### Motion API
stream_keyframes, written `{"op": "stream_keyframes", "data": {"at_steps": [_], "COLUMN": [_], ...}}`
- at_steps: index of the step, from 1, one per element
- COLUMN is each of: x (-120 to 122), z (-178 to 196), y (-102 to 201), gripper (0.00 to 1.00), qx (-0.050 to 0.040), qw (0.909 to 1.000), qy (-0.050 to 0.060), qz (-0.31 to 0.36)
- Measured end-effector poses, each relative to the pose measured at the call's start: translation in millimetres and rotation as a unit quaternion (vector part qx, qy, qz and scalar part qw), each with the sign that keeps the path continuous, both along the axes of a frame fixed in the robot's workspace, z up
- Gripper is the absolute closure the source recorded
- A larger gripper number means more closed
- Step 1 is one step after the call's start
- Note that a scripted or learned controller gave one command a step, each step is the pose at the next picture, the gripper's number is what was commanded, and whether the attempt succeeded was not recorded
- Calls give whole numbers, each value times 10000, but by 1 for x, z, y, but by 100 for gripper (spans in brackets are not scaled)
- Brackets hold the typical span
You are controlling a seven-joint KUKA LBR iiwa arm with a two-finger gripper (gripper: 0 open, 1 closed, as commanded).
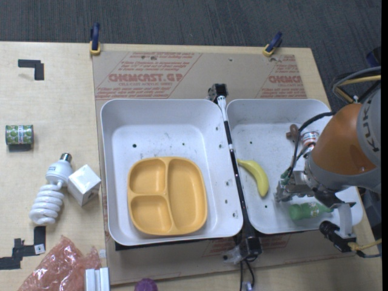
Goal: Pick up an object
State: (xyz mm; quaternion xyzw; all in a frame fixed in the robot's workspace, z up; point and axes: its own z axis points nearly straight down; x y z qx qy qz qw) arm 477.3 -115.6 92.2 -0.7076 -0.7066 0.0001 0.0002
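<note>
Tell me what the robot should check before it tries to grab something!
1. Is there something to pick? Ok: a banana lies in the right bin, and a green object sits under the arm.
2. Is the gripper over the right bin? Ok.
3. Are its fingers open? Cannot tell.
4. Is it holding anything already? Cannot tell; nothing is seen between its fingers.
5. Is the banana free of clutter? Ok: it lies apart from the green object.
6. Is the yellow tray out of the way? Ok: it sits in the left bin.
</note>
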Motion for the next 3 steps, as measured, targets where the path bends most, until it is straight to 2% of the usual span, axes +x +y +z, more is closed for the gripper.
{"op": "stream_keyframes", "data": {"at_steps": [1, 2, 3], "x": [55, 0, 48], "z": [0, 0, 0], "y": [-10, 21, -28], "gripper": [0, 0, 0], "qx": [-5, 0, -6], "qw": [10000, 10000, 10000], "qy": [-10, -4, -10], "qz": [15, -3, 3]}}
